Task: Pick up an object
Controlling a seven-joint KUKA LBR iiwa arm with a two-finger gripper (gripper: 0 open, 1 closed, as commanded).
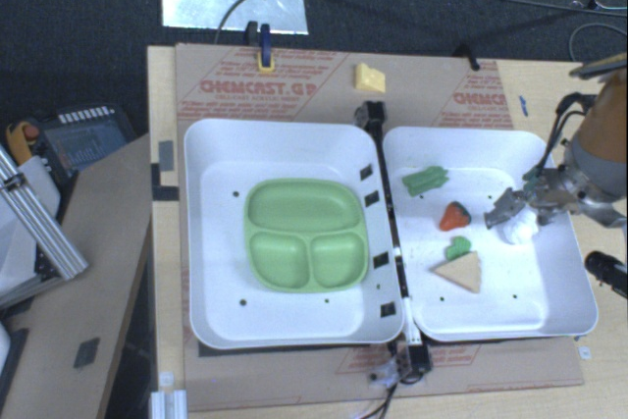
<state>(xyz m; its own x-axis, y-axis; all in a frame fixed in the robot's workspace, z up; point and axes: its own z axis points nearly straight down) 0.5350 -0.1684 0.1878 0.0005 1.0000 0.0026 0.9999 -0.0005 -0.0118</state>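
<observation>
Two white bins [294, 137], one green tray [306, 233], about five small objects [453, 216].

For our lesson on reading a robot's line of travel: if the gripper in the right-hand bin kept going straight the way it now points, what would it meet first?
The gripper points toward the view's left, across the right bin. First in that line looks to be the red-orange strawberry-like toy. Height is hard to judge from above, so it might pass over it.

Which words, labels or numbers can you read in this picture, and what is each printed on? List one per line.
"CHEMCAST G P": red print, upside down, on the brown board behind the left bin; the last letters are uncertain.
The same red print, slanted, on the board behind the right bin: too blurred to read fully.
Grey device at far left: display and keys too small to read.
</observation>
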